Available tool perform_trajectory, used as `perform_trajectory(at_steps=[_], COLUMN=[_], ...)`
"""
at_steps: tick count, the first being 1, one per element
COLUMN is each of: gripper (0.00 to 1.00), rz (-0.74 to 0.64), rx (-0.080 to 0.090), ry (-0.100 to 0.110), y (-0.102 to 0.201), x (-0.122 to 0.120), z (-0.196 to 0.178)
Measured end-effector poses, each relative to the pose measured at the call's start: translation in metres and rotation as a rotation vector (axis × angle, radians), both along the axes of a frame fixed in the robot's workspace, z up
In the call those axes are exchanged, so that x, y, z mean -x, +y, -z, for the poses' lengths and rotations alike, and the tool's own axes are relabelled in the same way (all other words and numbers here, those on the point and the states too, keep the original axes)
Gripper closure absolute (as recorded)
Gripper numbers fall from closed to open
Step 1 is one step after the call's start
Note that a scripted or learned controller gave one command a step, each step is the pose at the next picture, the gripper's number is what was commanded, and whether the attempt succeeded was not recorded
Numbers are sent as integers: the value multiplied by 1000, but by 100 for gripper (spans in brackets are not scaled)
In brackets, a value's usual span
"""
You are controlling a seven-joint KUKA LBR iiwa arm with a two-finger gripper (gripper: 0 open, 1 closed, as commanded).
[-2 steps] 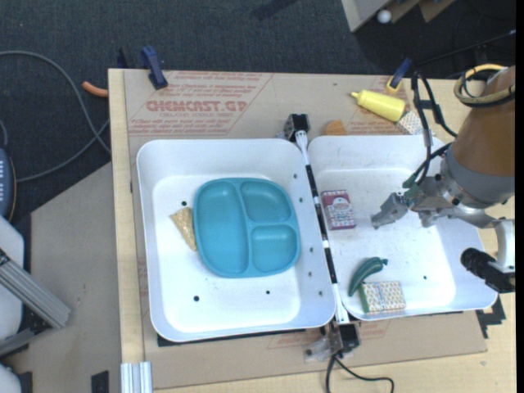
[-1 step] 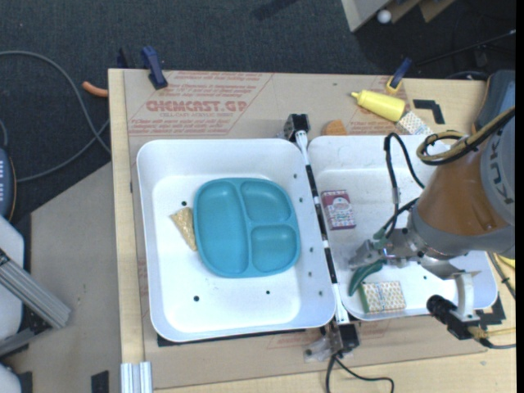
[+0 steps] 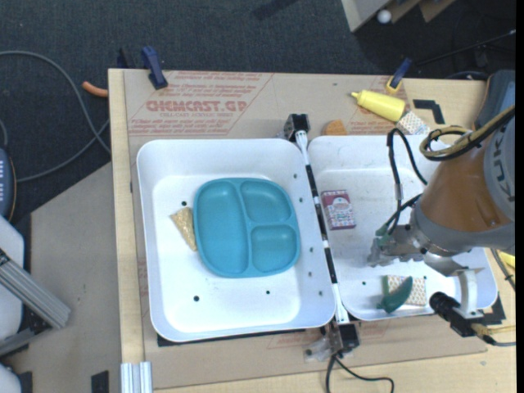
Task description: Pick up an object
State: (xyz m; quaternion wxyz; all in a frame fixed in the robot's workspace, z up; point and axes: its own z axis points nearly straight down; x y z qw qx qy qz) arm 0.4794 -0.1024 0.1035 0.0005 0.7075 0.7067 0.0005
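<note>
1. White plastic is what I am looking down on: two shallow bins sitting side by side on the bench, the left bin point(image 3: 155, 219) and the right bin point(image 3: 360, 158), their inner rims touching along a black seam point(image 3: 315, 211).
2. I am seeing the arm point(image 3: 467, 195) reaching in from the right, its orange band hanging over the right bin's outer half.
3. I am watching the gripper point(image 3: 385, 248) sitting low in the right bin, near its middle; I cannot tell how its fingers are standing.
4. I am noting a small green object point(image 3: 395, 295) lying on a patterned card point(image 3: 413, 289) by the right bin's near rim, just below the gripper and apart from it.
5. I am finding a red-and-white packet point(image 3: 338, 210) lying flat close to the seam in the right bin, with bare white floor showing between it and the gripper.
6. I am seeing a teal divided plate point(image 3: 246, 226) taking up the middle of the left bin, with a tan scrap point(image 3: 185, 223) poking out from under its left edge.
7. I am spotting a yellow bottle point(image 3: 378, 103) lying on the bench beyond the right bin's far rim.
</note>
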Motion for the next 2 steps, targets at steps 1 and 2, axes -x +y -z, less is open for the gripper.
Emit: perform_trajectory(at_steps=[1,2], gripper=[100,0], rz=[-2,-2], rx=[1,1], ry=[0,1], y=[-14,-14], x=[-47,-47], z=[-52,-51])
